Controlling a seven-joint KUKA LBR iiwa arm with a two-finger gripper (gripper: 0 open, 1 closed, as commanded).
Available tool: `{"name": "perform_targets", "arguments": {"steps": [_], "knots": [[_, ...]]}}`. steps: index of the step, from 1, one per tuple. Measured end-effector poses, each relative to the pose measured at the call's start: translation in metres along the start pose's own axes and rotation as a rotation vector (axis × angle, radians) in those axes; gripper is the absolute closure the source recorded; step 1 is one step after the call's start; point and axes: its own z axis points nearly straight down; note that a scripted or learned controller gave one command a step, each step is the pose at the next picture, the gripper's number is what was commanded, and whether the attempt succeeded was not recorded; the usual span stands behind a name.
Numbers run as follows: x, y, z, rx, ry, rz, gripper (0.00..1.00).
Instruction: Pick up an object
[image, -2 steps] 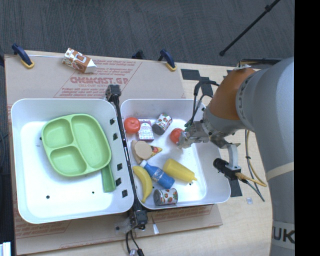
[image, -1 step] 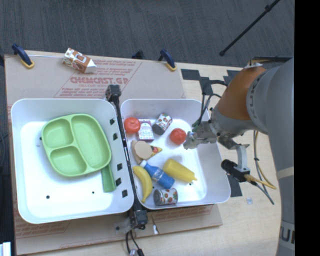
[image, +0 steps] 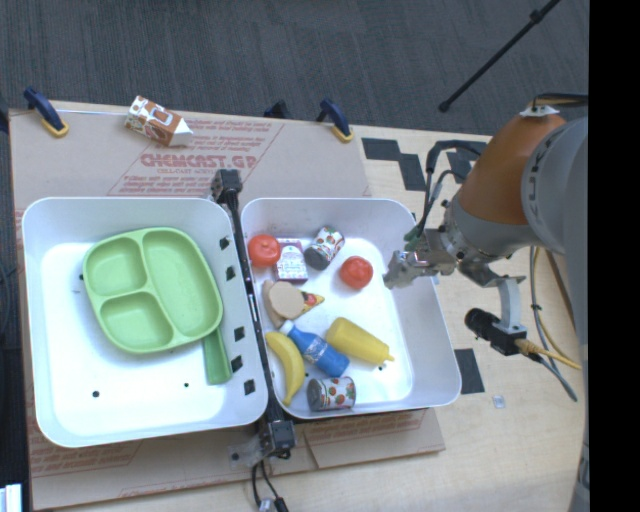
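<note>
The right bin (image: 432, 345) holds several items. A red tomato (image: 264, 250), a small carton (image: 291, 262) and a tilted can (image: 324, 247) lie along its back. A red ball-like fruit (image: 356, 271) sits alone near the right wall. A bread slice (image: 288, 299), a banana (image: 288, 365), a blue bottle (image: 318, 350), a yellow squeeze bottle (image: 358, 342) and a can (image: 331, 393) fill the front. My gripper (image: 403, 266) hangs over the bin's right rim, just right of the red fruit, with nothing seen in it.
The left bin (image: 50, 380) carries a green divided plate (image: 152, 289) and a green flat piece (image: 216, 358) by its right wall. A small carton (image: 155, 120) lies on the cardboard behind the bins. Blue clamps (image: 335, 118) hold the board's back edge.
</note>
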Motion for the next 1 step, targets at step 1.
{"name": "perform_targets", "arguments": {"steps": [1], "knots": [[0.0003,0.0139,-0.0148,0.000,0.000,-0.002,1.00]]}}
